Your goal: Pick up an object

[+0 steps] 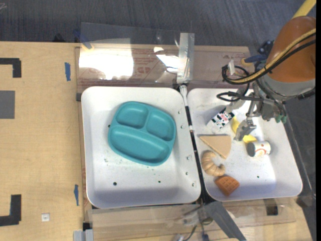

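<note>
Overhead, gripper (245, 130) above right bin (287, 177)

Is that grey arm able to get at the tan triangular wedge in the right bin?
Probably yes. The tan triangular wedge lies uncovered beside the gripper, nothing on top; a croissant-like pastry sits just below it.

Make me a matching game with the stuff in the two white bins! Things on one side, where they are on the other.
Things:
1. teal divided plate
2. tan wedge
3. croissant
4. orange waffle piece

Places:
A. nearest the right bin's front edge
B. alone in the left bin
C. just behind the croissant
D. between the wedge and the waffle piece

Pairs: 1-B, 2-C, 3-D, 4-A
</note>
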Robot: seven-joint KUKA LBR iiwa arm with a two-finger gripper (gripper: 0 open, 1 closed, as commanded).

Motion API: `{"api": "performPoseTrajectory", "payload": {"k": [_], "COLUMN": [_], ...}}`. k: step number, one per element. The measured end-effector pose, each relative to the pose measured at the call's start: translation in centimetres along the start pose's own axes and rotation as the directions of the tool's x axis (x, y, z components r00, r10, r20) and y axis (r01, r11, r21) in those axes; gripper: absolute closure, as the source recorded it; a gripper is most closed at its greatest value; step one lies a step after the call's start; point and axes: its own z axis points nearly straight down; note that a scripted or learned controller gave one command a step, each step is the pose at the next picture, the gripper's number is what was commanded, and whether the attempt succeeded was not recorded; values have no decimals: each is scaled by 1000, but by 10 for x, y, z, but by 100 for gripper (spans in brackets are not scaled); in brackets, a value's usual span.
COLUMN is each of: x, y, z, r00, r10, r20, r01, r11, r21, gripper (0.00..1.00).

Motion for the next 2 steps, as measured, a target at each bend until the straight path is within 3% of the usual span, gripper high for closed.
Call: {"api": "performPoseTrajectory", "payload": {"k": [1,2], "x": [40,36], "y": [-59,-56], "z": [109,96], "r00": [937,936], "r10": [-348,-352], "r20": [1,11], "r01": [348,352], "r11": [937,936], "r21": [1,6], "gripper": [0,100]}}
